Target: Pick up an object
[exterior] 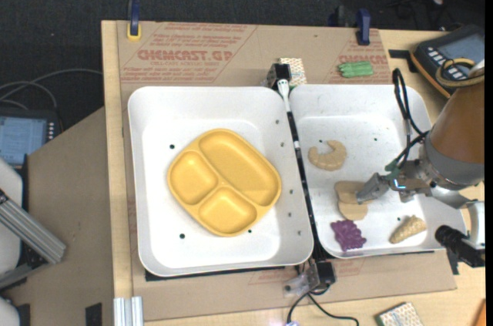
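The right bin (pixel 385 105) holds several small items. A tan crescent-shaped piece (pixel 327 156) lies near its left wall. Below it rests a tan flat slice (pixel 349 203), then a purple bunch of grapes (pixel 348 234) at the front. A tan cone-shaped piece (pixel 407 229) sits at the front right. My gripper (pixel 371 190) reaches in from the right, low over the bin, with its tip at the right edge of the tan slice. Whether it touches the slice I cannot tell. Nothing shows as lifted.
The left bin (pixel 154 116) carries a yellow divided plate (pixel 223 182). A green item (pixel 356 69) and a small checkered block (pixel 291 72) lie on the bench behind the bins. The arm's orange band (pixel 466 124) hangs over the right bin's right side.
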Robot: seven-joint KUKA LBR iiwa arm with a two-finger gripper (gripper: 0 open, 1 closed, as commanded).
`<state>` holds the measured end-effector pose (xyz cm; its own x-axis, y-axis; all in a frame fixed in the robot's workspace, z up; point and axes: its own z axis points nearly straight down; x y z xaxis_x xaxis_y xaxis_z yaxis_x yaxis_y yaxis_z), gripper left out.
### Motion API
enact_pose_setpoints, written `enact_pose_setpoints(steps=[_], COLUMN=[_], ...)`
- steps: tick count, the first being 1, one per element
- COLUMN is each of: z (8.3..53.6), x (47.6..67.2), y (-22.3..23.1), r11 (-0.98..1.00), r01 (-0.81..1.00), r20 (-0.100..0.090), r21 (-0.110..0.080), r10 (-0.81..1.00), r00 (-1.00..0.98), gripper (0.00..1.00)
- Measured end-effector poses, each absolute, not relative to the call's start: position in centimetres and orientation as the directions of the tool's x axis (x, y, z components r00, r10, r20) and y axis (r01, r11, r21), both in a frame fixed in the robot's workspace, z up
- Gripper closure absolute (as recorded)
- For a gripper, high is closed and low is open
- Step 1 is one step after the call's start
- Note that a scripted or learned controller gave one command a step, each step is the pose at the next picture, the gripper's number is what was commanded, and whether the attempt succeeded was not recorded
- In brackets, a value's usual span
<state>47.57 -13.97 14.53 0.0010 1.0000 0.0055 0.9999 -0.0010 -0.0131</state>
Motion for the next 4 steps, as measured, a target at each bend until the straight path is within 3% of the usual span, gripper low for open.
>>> enact_pose_setpoints(steps=[1, 2, 3, 4], z=[8.5, 8.5, 9.5, 18.6], x=[51.5, 57.6, 57.3, 54.0], y=[-10.7, -11.1, -11.1, -4.3], r11=[0.001, 0.002, 0.000, 0.002], r01=[1.000, 1.000, 1.000, 1.000], r20=[0.002, -0.002, -0.001, 0.000], r21=[0.000, 0.005, 0.003, -0.001], r10=[1.000, 1.000, 1.000, 1.000], r00=[-0.001, -0.002, 0.000, -0.002], gripper=[0.00, 0.00, 1.00, 1.00])
